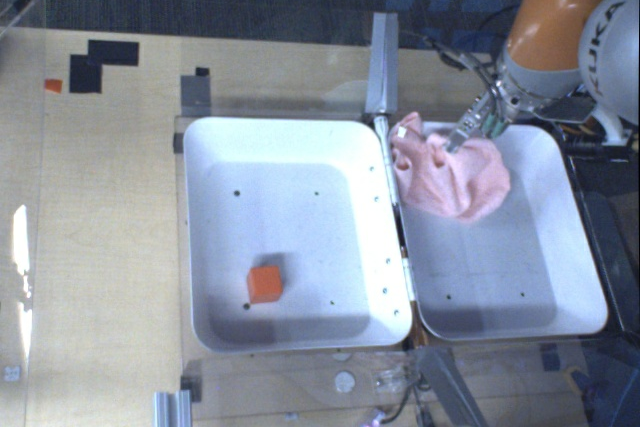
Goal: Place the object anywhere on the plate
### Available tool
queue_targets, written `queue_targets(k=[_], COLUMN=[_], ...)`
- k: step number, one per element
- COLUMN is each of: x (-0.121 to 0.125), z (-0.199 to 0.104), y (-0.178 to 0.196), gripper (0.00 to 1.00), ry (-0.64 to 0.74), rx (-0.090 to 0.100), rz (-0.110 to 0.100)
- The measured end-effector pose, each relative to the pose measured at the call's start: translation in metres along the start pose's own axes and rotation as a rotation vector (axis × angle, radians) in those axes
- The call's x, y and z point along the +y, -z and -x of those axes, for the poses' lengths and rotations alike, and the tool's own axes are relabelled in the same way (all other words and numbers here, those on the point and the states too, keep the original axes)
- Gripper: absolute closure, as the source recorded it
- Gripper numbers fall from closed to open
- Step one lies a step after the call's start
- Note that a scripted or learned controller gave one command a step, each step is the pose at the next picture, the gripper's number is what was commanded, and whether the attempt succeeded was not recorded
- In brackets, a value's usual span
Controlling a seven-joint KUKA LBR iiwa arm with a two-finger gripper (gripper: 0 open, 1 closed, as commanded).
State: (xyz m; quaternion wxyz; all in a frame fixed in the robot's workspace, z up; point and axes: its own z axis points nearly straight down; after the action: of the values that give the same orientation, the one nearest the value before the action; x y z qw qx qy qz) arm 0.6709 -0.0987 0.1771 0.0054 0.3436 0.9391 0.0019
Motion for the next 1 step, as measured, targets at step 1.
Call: queue_targets(k=[1], x=[0.0036], z=[0.0018], y=[0.0512], gripper=[1.00], ry=[0.005], rx=[-0.003], rz=[0.002])
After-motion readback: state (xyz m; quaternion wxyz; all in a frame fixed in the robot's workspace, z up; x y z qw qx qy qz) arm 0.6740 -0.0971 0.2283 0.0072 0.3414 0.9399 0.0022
